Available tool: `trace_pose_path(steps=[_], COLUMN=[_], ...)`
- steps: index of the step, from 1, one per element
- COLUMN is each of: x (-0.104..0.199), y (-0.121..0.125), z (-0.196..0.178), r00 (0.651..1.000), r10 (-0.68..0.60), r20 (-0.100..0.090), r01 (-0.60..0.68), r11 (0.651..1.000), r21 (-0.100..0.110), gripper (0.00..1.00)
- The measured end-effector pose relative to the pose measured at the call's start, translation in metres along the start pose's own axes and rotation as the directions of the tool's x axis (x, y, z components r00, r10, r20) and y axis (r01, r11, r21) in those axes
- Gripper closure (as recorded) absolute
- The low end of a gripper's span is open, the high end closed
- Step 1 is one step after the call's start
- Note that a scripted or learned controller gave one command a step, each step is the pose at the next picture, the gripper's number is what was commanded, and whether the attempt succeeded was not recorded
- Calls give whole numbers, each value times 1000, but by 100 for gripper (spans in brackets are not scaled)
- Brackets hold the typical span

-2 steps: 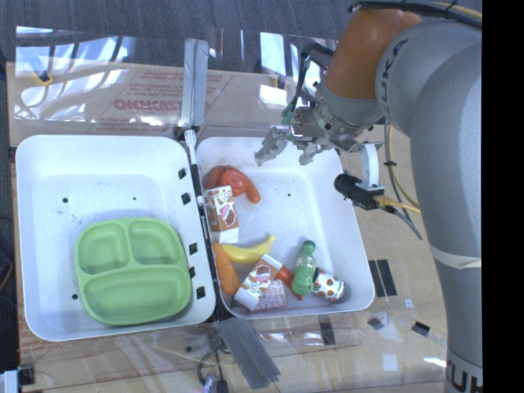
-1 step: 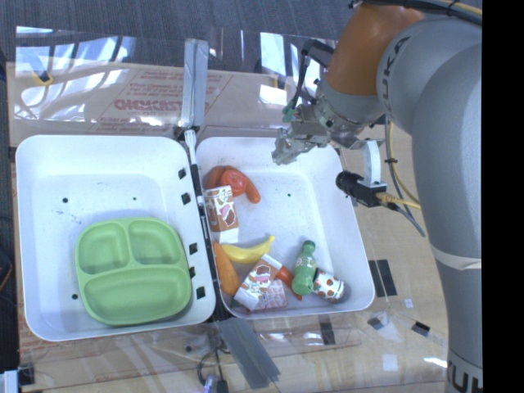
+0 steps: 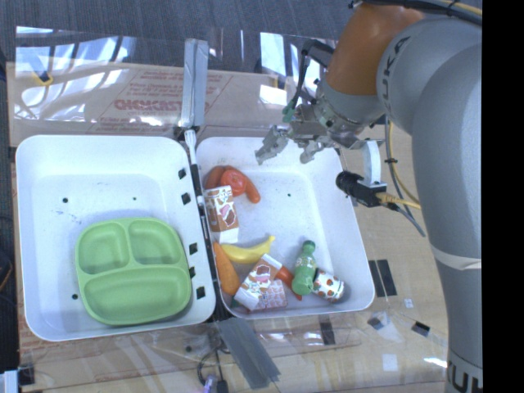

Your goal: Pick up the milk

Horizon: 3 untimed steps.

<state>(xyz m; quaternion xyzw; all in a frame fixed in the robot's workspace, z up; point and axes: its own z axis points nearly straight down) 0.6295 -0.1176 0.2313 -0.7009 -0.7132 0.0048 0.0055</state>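
Milk (image 3: 222, 212) lies against the right bin's (image 3: 348, 219) left wall, long axis running far to near, top pointing far toward a red toy (image 3: 237, 181). We see the gripper (image 3: 288, 148) above the bin's far edge, fingers spread, nothing between them. Banana (image 3: 248, 250) sits just near the milk; green plate (image 3: 131, 270) in the left bin (image 3: 49, 178).

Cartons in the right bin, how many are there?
2. One carton stands against the right bin's left wall, by the red toy. The other carton lies near the front wall, beside the green bottle. More may be hidden.
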Motion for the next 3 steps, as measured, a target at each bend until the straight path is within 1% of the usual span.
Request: trace_pose_path(steps=[1,2,3], x=[21,83,181], y=[-24,-62,-44], z=[-59,45,93], r00=[995,996,981], r10=[-105,87,196], r20=[3,2,12], r01=[105,-87,-196], r11=[994,996,981], r21=[-9,-5,-14], gripper=[0,0,0])
